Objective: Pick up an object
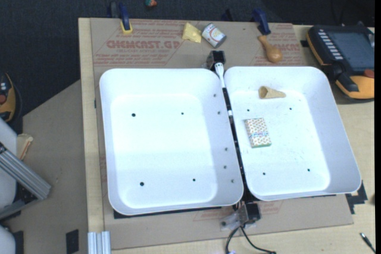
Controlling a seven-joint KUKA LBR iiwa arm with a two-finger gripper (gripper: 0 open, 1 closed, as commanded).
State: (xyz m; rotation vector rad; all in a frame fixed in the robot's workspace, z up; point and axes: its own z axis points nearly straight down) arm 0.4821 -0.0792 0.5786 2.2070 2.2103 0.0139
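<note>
Two white bins on a tabletop (178,235), right one holding two things.

In the right bin (333,146), a patterned box (257,132) lies near its middle; farther back sits a tan wedge (271,92). Beyond, on brown board (149,41), lie yellow scrap (191,33) and wooden pear (271,50).

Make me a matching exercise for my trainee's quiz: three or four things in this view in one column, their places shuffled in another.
Things:
1. patterned box
2. tan wedge
3. yellow piece
4. pendant

Places:
A. on the board behind the left bin
B. middle of the right bin
C. bench, right of the bins
D. rear of the right bin

Pairs: 1-B, 2-D, 3-A, 4-C
</note>
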